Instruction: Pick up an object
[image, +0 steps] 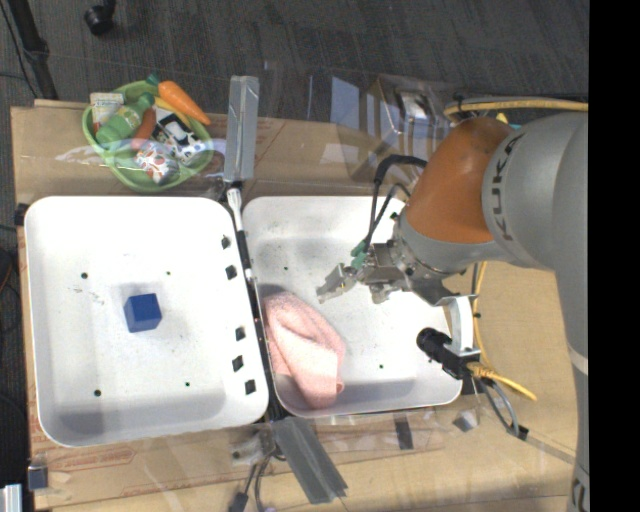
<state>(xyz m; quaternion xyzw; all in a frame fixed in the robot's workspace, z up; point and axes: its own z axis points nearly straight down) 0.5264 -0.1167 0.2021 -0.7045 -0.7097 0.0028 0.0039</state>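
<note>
Over the right bin (300, 225), near its middle, we find the tool (333, 286), which points toward the wall shared with the left bin (100, 240). From this slanted view we cannot tell how far the tool is open, nor whether it has hold of anything. We also cannot tell whether it touches the bin floor or hangs above it.

The arm (530, 190) enters from the view's right, and its orange band (450, 190) lies over the right bin's far right corner.

Objects available for picking:

- Pink cloth (302, 345). It lies crumpled in the right bin, against the shared wall and toward the near edge. Its upper end lies close to the tool, lower and to the left of it in the view. We see a strip of white bin floor between the two.
- Blue cube (143, 311). It sits in the left bin, roughly at the middle of the floor, resting flat and well apart from every wall. It is well apart from the tool, with the shared wall between them.

Beyond the left bin's far edge, a green bowl (140, 182) stands on the counter (50, 130). It holds an assortment of small items, among them an orange carrot-shaped piece (178, 98) at the top of the heap; the others are too small to identify. The bowl is outside both bins.
</note>
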